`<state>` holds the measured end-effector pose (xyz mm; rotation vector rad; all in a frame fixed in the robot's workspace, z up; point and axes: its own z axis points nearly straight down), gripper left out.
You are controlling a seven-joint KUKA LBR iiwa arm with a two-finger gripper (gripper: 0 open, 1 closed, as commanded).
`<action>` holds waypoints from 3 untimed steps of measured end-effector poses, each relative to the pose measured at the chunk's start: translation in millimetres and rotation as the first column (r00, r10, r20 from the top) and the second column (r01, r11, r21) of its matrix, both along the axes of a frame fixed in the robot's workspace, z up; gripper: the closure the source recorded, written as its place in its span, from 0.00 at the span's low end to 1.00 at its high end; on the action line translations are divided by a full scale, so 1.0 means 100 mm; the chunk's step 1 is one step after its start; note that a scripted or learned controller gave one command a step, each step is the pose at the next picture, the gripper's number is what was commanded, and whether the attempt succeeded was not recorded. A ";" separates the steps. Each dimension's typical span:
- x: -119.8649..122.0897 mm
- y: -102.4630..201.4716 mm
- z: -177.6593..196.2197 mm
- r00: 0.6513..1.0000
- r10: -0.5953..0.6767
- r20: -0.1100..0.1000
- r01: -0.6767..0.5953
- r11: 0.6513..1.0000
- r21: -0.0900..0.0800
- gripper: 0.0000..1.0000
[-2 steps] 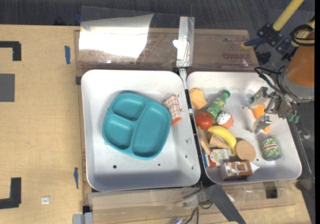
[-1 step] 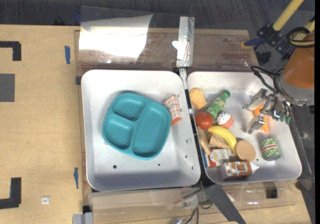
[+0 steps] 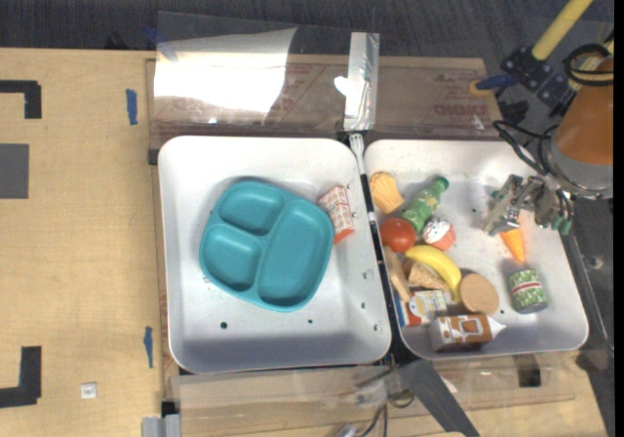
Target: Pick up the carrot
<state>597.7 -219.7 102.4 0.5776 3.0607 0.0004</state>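
The carrot [image 3: 514,243], a small orange cone, lies in the right bin [image 3: 575,328] near its right wall, just above a green-patterned can [image 3: 526,290]. It looks like a light, stiff, smooth toy, best pinched across its thick end. The arm reaches in from the right, wrist bent down, claw [image 3: 517,203] touching or just over the carrot's top. I cannot tell how the claw is set.
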 end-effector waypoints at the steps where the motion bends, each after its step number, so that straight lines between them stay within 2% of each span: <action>1: 0.01 0.54 0.88 0.933 0.359 -0.015 -0.359 0.933 -0.001 1.00; 2: 0.00 0.54 0.86 0.933 0.358 -0.018 -0.358 0.934 0.002 0.00; 3: -0.23 0.18 -0.04 0.936 0.350 -0.016 -0.350 0.937 -0.001 0.00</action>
